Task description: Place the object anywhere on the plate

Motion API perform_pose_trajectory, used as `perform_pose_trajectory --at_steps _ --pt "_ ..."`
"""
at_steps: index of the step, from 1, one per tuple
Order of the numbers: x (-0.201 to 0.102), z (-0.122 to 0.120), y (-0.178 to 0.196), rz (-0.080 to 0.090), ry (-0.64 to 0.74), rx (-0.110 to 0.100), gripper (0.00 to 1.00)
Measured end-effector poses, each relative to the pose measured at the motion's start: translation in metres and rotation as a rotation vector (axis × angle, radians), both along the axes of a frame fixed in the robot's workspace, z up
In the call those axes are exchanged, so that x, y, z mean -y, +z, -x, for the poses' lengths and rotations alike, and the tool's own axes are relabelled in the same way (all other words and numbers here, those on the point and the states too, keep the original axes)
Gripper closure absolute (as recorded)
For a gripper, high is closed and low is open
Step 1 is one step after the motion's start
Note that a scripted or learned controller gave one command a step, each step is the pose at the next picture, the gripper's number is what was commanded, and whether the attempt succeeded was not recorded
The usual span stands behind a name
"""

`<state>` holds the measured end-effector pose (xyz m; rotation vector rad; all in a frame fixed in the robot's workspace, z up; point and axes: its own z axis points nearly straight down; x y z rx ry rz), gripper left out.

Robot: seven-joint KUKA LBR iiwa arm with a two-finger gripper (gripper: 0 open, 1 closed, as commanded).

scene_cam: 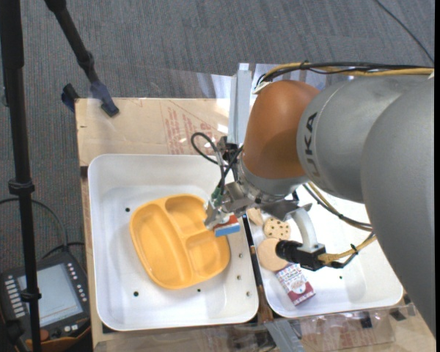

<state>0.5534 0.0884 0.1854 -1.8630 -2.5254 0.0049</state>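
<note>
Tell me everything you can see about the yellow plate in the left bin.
The yellow plate is a rounded, shallow tray that looks like smooth plastic, split by raised ridges into three compartments. It lies flat, right side up, on the floor of the left bin, turned at a slant and set toward the bin's right side. The gripper hangs at its right rim with a small blue and white object there; whether that object touches the plate is unclear. No other object lies in its compartments.
</note>
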Motion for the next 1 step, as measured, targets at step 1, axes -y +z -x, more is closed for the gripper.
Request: perform_pose_trajectory --at_steps 1 --pt "0.0002 -0.0001 0.0001 0.0 -0.001 0.0 0.0"
